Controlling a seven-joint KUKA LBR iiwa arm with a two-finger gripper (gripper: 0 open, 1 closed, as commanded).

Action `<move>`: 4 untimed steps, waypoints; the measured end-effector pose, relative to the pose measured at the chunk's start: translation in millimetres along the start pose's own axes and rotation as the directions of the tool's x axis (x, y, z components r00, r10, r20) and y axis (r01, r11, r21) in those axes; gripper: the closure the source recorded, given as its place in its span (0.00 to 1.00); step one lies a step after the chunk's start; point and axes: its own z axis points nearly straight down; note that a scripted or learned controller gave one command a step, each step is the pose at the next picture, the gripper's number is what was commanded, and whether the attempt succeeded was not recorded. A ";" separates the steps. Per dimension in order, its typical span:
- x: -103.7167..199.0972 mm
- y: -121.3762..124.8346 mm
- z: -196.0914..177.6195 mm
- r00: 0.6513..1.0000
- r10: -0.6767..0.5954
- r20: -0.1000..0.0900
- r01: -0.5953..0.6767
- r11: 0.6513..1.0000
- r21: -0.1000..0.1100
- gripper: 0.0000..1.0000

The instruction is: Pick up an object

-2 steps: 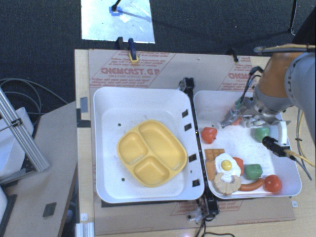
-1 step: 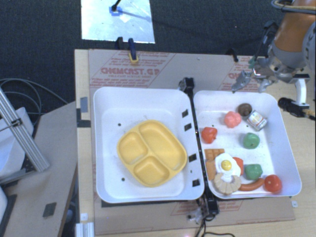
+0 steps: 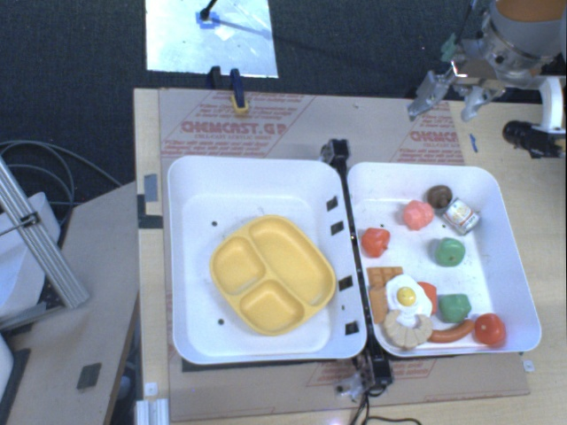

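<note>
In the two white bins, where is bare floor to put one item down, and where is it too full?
Left bin: bare floor rings the yellow tray, widest along the top wall. Right bin: a free patch in the top left corner, above the pink ball. Its lower part is crowded around the fried egg.

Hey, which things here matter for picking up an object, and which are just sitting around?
For the job:
gripper, open, above the bench
right bin of toy food: pink ball, green ball, fried egg, sausage, tomato, small can

Just lying about:
left bin
yellow divided plate
clamps at the bench's far edge
</note>
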 end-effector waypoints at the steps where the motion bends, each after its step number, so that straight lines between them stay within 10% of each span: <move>1: 11.0 -1.0 -10.9 1.000 0.005 0.000 -0.005 1.000 0.012 0.00; 4: 95.2 -47.8 7.0 1.000 0.004 -0.001 -0.004 1.000 0.018 0.00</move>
